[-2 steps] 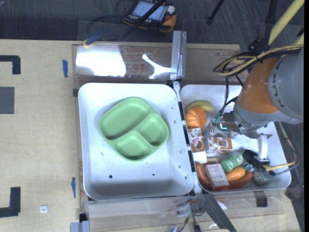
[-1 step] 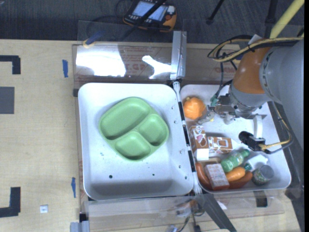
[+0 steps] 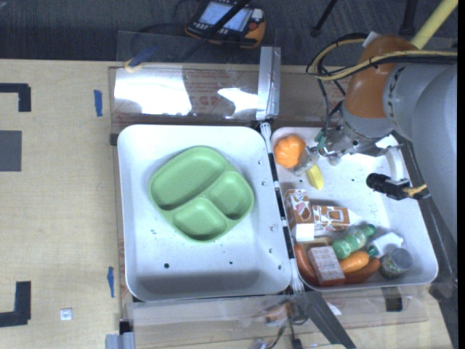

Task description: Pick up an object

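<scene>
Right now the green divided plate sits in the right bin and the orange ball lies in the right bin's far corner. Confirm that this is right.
Not quite. The green divided plate sits in the left bin, not the right one. The rest holds: the orange ball lies in the far corner of the right bin, as the camera view shows.

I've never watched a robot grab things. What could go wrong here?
The gripper sits between the small orange pumpkin and a yellow piece, so it might nudge one away instead of lifting it. The pumpkin's round shape could slip free. Both lie near the bin wall, leaving little room.
</scene>
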{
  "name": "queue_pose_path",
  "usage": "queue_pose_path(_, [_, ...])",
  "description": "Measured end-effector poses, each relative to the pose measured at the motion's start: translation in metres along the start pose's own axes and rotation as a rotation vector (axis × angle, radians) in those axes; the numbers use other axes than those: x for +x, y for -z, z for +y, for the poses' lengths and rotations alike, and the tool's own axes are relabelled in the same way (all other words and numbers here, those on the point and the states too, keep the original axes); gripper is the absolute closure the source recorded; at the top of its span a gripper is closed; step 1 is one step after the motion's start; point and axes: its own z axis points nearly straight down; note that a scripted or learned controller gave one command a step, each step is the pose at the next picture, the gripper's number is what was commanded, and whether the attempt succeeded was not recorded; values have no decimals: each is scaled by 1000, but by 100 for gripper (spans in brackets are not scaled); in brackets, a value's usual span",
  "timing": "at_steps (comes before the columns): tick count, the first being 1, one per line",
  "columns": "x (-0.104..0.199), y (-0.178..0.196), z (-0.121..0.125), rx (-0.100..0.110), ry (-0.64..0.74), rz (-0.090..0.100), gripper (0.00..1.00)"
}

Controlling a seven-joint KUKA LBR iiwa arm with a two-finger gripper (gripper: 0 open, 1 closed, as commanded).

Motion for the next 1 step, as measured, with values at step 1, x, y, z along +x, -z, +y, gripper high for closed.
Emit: queue_pose_path(1, [1,11,2,-9,1,-3,100])
